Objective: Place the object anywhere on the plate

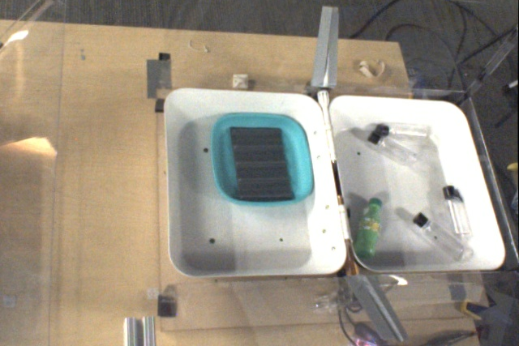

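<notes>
Two white bins sit side by side on the bench. The left bin (186,247) holds a teal plate (302,166) with a dark ribbed pad (259,164) on it, lying toward 12 o'clock of that bin's middle. The right bin (478,255) holds the loose items: a green bottle (370,227) at its 7 o'clock corner, close to the wall shared with the left bin; a clear vial (399,143) with a black cap at 11 o'clock; a second vial (456,211) at 3 o'clock; and a third (438,234) at 5 o'clock, just beside the second.

I cannot tell the state of the claw. Nothing from the right bin is on the plate, so I judge the pick has not yet begun. The next move calls for choosing one item; the bottle looks easiest to see but sits tight against the wall, so the approach needs room on the wall side. The carry then goes toward 9 o'clock, over the shared wall to the plate.
</notes>
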`<state>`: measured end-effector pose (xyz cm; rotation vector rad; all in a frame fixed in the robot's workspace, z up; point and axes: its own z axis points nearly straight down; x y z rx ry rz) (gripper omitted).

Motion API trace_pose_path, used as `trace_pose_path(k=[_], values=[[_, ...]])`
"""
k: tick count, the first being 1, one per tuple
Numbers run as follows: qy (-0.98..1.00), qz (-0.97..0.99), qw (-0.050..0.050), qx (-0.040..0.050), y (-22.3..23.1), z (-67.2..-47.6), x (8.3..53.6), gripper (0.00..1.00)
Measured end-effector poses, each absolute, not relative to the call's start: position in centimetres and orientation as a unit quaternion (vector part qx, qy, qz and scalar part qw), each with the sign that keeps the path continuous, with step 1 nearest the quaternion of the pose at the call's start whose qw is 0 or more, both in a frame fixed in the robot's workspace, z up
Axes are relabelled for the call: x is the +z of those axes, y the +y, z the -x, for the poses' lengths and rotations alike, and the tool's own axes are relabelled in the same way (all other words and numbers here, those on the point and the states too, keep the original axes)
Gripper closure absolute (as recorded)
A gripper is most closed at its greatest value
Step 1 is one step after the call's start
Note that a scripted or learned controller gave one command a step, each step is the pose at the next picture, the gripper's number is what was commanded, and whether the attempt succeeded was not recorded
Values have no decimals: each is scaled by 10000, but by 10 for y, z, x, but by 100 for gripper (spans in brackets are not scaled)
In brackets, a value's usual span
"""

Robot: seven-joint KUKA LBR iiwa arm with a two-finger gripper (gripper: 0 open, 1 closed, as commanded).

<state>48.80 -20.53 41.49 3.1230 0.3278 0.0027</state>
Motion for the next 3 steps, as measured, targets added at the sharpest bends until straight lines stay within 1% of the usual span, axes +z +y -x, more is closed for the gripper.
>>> trace_pose_path(k=[1, 2, 3], values=[[1032, -9947, 8, 8, -205, -488, 401, 0], [1027, -9947, 3, 6, -205, -488, 362, 0], [1027, -9947, 3, 7, -205, -488, 363, 0]])
